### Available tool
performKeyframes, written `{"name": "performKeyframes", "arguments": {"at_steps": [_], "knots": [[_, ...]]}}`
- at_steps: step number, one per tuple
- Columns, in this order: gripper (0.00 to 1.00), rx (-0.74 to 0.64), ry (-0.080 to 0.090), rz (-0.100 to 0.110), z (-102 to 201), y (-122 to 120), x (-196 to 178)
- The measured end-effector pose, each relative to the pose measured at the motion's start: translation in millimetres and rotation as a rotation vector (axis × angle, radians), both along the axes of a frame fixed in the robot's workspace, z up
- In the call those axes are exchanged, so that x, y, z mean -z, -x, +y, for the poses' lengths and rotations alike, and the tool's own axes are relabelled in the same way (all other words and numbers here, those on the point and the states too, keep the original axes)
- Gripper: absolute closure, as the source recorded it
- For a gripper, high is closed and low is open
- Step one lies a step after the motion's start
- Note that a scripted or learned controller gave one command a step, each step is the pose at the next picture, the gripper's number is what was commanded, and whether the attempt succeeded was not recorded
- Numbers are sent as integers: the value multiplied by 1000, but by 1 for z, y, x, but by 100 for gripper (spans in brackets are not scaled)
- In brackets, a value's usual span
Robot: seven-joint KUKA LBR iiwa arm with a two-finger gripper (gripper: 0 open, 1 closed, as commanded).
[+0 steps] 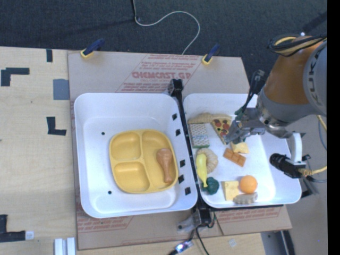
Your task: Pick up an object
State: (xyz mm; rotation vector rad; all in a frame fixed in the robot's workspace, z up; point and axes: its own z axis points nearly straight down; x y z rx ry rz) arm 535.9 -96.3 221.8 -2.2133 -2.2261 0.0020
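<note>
a slanted overhead view of a tabletop (32, 158) is given, with two shallow white bins side by side on a cardboard sheet. in the left bin (90, 116) a yellow divided tray (127, 158) of smooth moulded plastic is seen, and a tan toy drumstick (166, 163) lies in its right compartment.

the right bin (276, 193) holds a scatter of small play-food pieces, any of which could serve as the object to pick up. from left to right are found a pale checked cracker (200, 136), a yellow banana (201, 166) with a dark green piece (212, 185) at its lower end, a beige ridged shell-like piece (211, 159), a pizza slice (220, 125), a yellow cheese wedge (229, 189), a small orange-brown block (234, 156), a round orange (247, 184) and a tan lumpy piece (245, 198) just below it.

all are judged light, stiff and fairly slick (hollow plastic, most likely). the orange would likely roll; the flat block could best be taken across its narrow sides.

the pincer (237, 134) is lowered over the pizza slice and block, near both. whether it is open or closed cannot be told, and nothing is seen held in it.
</note>
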Motion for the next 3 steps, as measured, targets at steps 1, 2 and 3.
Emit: {"name": "performKeyframes", "arguments": {"at_steps": [1,2,3], "knots": [[100,0,0,0,50,-16,10],[100,0,0,-3,96,-40,-7],[100,1,0,-2,131,-53,-8]]}}
